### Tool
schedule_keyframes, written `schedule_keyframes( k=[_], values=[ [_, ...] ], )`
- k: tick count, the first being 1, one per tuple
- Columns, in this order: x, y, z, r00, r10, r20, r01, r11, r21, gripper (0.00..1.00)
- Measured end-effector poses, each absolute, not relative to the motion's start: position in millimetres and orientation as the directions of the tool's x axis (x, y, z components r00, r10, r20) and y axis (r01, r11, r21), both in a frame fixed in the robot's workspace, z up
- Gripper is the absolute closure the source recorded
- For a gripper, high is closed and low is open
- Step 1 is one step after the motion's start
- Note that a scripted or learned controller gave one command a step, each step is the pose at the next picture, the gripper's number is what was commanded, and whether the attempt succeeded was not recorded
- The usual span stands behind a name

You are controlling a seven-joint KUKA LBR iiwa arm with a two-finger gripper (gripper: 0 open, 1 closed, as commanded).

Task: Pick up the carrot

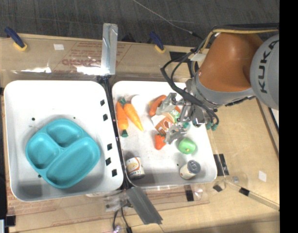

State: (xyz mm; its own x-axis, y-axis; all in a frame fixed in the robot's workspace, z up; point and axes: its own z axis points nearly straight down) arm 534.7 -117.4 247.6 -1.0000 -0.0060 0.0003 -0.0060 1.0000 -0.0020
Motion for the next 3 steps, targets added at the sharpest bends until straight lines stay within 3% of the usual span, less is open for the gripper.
schedule_keyframes(
  k=[1, 2, 3],
  values=[
    [567.9, -93.8, 194.0, -0.993, 0.118, 0.004, 0.118, 0.993, 0.001, 0.0],
    [594.9, -50.4, 193.0, -1.0, -0.027, -0.003, -0.027, 1.0, 0.0, 0.0],
    [549.9, -95.4, 145.2, -1.0, -0.017, 0.004, -0.017, 1.0, 0.0, 0.0]
  ],
)
